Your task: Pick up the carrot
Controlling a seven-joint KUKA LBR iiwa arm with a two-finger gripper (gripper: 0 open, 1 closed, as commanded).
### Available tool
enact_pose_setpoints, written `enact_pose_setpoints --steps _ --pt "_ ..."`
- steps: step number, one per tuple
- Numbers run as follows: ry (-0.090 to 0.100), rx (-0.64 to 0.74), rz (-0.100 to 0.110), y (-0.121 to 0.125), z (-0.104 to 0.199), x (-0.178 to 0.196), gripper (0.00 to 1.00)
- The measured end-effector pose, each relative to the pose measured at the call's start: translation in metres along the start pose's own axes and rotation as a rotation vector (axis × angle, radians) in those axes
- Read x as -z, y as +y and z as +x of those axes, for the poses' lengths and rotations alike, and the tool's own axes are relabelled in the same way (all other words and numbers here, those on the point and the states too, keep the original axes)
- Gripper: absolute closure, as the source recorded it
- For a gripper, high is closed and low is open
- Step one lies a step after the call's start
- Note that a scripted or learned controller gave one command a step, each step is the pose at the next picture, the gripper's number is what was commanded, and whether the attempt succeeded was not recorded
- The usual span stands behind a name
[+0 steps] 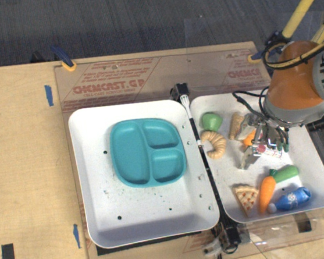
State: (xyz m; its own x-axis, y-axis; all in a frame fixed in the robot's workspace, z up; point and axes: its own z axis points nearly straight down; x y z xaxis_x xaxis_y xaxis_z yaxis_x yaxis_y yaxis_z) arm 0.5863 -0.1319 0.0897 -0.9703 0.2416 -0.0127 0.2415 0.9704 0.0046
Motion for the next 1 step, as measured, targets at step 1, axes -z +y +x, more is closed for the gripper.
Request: enact_pose_setpoints --steps 1 --pt "-0.015 0.003 -0.001 0.0018 -0.0042 0.0143 1.0"
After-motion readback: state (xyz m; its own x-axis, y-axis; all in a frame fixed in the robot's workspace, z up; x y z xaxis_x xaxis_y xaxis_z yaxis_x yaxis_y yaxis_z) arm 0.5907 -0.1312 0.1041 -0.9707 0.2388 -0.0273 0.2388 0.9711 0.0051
